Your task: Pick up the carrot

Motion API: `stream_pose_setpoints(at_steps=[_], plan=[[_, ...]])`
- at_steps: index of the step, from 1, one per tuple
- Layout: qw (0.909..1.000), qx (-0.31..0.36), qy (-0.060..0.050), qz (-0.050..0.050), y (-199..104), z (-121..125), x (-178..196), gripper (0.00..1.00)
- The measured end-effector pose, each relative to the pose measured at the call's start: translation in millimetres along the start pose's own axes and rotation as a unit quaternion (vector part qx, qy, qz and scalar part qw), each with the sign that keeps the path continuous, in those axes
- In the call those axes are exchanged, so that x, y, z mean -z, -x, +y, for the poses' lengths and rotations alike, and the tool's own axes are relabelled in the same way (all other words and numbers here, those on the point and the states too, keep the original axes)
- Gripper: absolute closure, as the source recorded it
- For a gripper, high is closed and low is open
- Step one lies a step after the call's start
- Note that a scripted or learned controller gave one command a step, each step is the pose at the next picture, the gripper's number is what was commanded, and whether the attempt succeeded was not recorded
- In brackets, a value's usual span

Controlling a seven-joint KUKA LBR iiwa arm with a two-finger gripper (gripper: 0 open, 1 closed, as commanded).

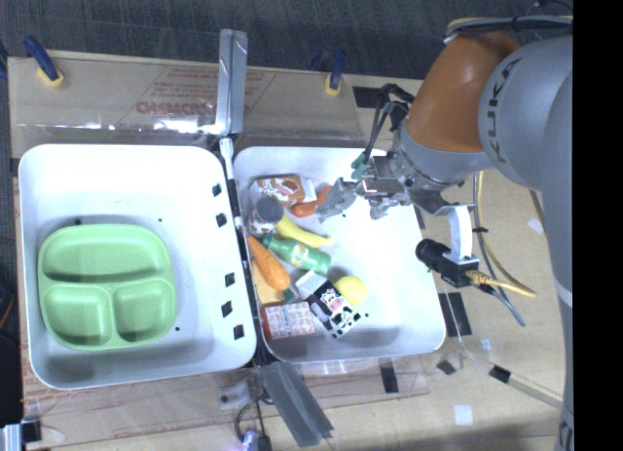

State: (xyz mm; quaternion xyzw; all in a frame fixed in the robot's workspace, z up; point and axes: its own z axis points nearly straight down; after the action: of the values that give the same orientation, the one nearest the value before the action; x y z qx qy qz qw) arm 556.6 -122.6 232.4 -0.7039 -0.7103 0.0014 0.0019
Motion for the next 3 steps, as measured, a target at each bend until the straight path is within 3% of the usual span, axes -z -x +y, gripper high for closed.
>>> stream_pose_setpoints(at_steps=[1,2,3], plan=[[0.9998,0.02,0.002,-0.001,-5.5,39.1,-123.5,0.0],[0.9848,0.174,0.003,-0.001,-28.3,14.8,-139.2,0.0],[0.9633,0.267,-0.024,0.01,-7.1,58.7,-143.2,0.0]])
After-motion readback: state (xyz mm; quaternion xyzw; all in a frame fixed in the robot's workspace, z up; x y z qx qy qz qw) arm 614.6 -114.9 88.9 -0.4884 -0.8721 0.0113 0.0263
